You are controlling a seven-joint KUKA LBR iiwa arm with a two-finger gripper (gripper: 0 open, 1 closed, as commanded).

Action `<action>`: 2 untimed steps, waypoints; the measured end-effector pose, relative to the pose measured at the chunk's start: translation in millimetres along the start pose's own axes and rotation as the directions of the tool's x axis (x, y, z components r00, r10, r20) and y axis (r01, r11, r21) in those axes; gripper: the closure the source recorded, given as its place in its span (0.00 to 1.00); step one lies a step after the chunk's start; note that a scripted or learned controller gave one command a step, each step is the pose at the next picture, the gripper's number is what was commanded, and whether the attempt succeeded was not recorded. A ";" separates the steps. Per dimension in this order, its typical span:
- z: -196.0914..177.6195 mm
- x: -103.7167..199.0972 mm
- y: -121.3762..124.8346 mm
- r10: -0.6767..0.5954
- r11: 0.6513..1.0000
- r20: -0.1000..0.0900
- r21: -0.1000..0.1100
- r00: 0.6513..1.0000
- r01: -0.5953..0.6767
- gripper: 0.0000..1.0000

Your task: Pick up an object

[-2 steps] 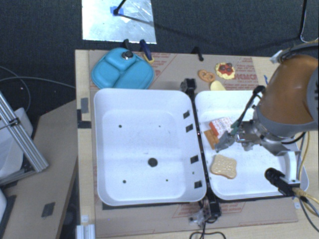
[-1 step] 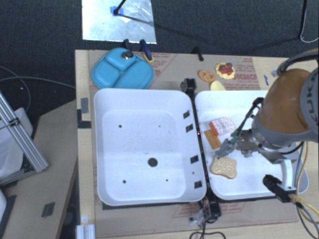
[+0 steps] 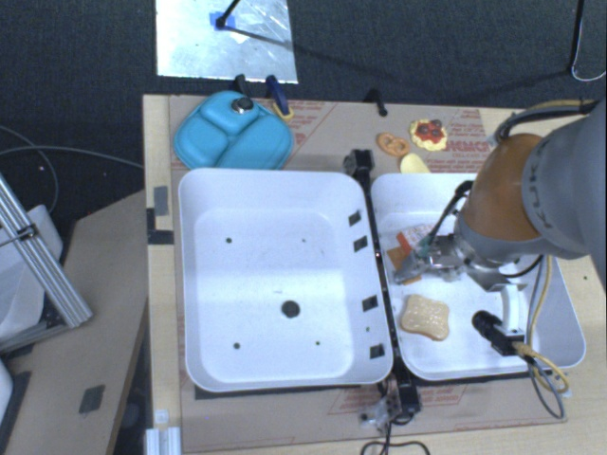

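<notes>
The arm (image 3: 531, 197) reached in from the right and hung low over the right bin (image 3: 569, 335), its jaws (image 3: 410, 265) down near that bin's left wall. Whether the jaws were spread or closed could not be told, and nothing could be seen held between them. A small red and white object (image 3: 406, 242) lay just above the jaws, touching or nearly so. A tan, toast-like piece (image 3: 425, 317) sat on the bin floor just below them. The left bin (image 3: 275, 192) lay to the jaws' left. Beyond it, on the table (image 3: 322, 117), rested a blue tray (image 3: 233, 133); three small toy foods (image 3: 414, 143) sat beyond the jaws.
</notes>
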State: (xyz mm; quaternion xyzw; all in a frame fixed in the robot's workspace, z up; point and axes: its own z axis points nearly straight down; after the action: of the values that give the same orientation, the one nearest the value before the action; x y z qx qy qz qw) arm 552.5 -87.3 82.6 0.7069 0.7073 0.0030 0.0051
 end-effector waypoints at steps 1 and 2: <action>-4.9 -38.7 25.0 0.000 1.000 -0.003 0.002 1.000 0.000 0.00; -16.7 -39.9 26.0 0.000 1.000 0.003 -0.005 1.000 0.000 1.00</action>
State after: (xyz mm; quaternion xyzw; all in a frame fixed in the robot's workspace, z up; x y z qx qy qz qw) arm 578.3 -127.1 99.7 0.7068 0.7074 0.0037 0.0079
